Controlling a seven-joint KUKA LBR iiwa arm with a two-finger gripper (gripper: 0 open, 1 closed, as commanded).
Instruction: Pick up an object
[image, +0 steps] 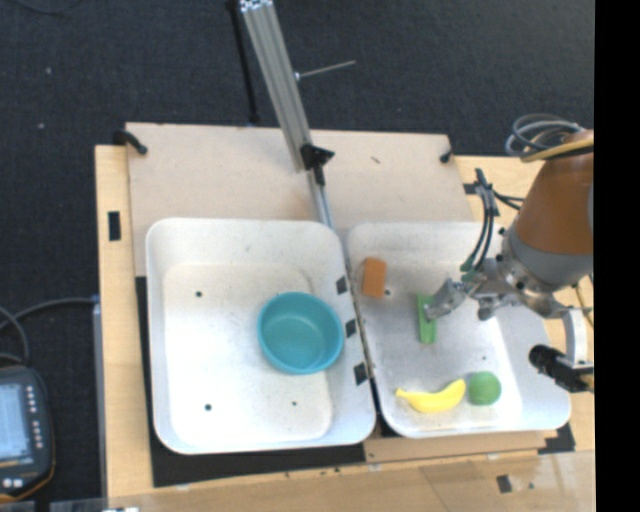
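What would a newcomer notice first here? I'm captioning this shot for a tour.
Probably the blue bowl, alone in the left bin. Next, the colourful things in the right bin: a banana beside a green ball at its near edge, an orange block, and the gripper at a green block.
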